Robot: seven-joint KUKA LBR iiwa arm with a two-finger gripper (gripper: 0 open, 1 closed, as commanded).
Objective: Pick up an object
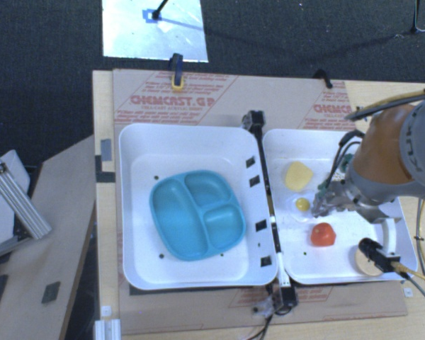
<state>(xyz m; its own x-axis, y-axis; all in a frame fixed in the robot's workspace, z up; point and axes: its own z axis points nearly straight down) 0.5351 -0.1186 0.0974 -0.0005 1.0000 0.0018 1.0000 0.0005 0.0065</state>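
Right bin [290, 142]: pale yellow piece [298, 176], small yellow ball [302, 205], red tomato-like piece [323, 234]. My hand [321, 204] hovers beside the ball, presumably targeting it; its state I cannot tell. Left bin [138, 147]: blue divided plate [197, 214].

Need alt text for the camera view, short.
The grey-and-orange arm reaches into the right bin, its gripper low beside a small yellow ball, with a pale yellow piece and a red object nearby. The left bin holds a blue divided plate.
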